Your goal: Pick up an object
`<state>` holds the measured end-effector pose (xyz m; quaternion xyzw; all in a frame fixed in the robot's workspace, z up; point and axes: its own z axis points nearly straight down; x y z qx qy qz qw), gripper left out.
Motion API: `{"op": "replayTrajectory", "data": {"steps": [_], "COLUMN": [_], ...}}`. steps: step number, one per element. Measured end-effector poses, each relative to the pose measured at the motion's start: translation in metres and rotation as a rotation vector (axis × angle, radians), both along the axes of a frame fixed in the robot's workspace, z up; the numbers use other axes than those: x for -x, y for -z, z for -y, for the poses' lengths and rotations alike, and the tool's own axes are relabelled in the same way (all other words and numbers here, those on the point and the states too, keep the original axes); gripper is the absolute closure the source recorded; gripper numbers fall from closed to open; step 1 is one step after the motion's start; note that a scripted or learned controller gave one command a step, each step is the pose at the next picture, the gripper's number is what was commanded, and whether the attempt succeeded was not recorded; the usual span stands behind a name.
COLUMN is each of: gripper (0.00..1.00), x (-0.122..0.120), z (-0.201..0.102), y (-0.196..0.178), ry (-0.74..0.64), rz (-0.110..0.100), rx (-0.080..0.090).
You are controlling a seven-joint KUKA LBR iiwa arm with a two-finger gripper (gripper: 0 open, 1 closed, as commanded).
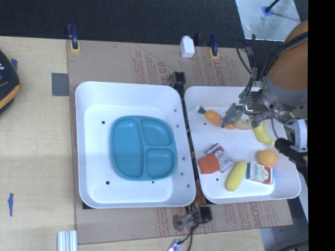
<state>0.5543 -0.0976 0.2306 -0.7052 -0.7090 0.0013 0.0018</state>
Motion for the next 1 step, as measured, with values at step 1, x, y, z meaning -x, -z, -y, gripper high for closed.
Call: {"op": "replayTrajectory", "data": {"steps": [1], "gripper": [0.0], "x": [-0.0555], "z": [0.0004], "y": [0.082], "ry": [-0.001], "rz": [0.0], "rx": [0.002]}}
